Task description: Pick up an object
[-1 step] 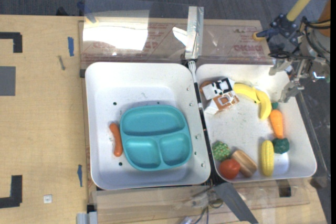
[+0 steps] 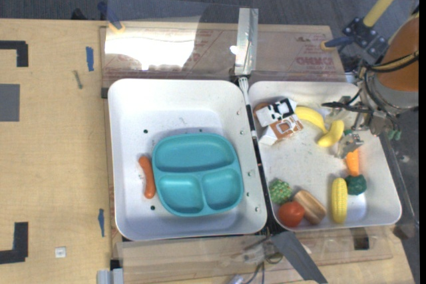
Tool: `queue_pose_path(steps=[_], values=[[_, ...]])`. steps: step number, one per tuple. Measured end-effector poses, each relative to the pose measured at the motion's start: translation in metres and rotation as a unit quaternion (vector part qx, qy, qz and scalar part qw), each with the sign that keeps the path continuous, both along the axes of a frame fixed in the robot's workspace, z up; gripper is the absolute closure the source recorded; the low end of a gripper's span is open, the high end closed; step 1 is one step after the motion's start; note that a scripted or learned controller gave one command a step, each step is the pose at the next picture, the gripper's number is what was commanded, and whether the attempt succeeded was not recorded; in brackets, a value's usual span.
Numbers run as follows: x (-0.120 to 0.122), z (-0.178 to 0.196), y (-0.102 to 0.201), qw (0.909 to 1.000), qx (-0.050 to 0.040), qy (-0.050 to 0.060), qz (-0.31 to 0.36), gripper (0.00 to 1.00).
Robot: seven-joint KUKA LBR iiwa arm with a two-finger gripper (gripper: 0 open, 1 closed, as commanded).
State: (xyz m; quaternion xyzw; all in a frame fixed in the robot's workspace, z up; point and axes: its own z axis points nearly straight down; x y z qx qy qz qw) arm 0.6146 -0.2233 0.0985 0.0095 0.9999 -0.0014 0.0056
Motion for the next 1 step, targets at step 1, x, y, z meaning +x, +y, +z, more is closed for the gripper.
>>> queue_pose_path(steps=[1], values=[[-0.0126, -0.0102, 0.0757, 0.9988, 0.0023, 0.001, -0.049, 0.00]])
